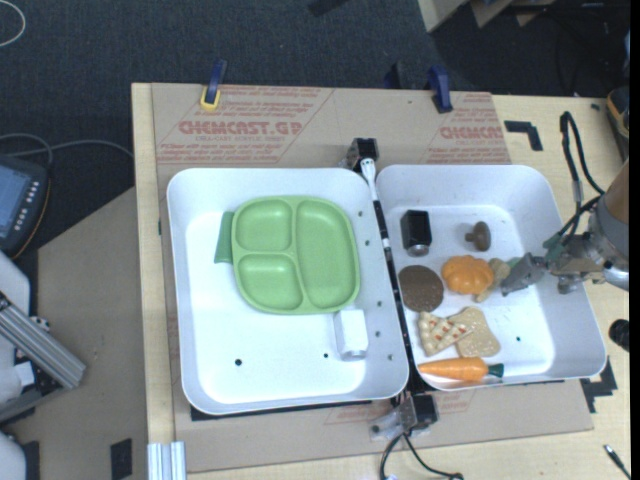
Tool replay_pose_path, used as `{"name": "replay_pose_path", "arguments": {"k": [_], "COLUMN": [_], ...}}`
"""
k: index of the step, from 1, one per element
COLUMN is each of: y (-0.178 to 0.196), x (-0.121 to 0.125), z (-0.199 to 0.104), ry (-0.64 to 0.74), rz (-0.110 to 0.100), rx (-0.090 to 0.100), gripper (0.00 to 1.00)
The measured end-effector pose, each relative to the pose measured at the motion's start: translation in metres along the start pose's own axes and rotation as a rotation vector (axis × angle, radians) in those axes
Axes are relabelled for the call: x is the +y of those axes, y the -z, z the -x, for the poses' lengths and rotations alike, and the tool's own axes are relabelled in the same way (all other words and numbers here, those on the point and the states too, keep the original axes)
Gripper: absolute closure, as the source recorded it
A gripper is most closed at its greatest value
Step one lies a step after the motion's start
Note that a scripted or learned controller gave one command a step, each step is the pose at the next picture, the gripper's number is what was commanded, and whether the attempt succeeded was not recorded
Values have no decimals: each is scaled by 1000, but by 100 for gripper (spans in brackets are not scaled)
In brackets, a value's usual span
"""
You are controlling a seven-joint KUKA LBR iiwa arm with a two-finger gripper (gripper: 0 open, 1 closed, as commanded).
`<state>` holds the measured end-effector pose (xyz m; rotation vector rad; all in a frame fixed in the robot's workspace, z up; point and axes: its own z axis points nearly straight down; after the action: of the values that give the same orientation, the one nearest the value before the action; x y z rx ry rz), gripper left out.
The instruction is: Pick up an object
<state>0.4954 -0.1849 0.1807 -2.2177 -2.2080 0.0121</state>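
The right bin [556, 200] holds several toy foods. An orange bread-like piece [466, 274] lies near its middle, with a brown round patty [421, 287] to its left. Below them are a pizza slice [438, 329] and a tan toast piece [480, 341]. A carrot [455, 370] rests along the front wall. At the back are a black cup [416, 230] and a small brown lump [479, 235]. My gripper [520, 273] reaches in from the right, low in the bin, just right of the orange piece. Nothing shows held in it.
The left bin [200, 298] holds a green divided plate [296, 254] and a small white block [351, 333] in front of it. The arm's wrist and cables [590, 248] hang over the right bin's right wall. A black divider strip [380, 238] runs between the bins.
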Motion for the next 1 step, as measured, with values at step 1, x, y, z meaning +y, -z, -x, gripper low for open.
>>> {"name": "replay_pose_path", "arguments": {"k": [1], "y": [7], "x": [3], "z": [0], "ry": [4], "rz": [14], "rx": [-4], "gripper": [0]}}
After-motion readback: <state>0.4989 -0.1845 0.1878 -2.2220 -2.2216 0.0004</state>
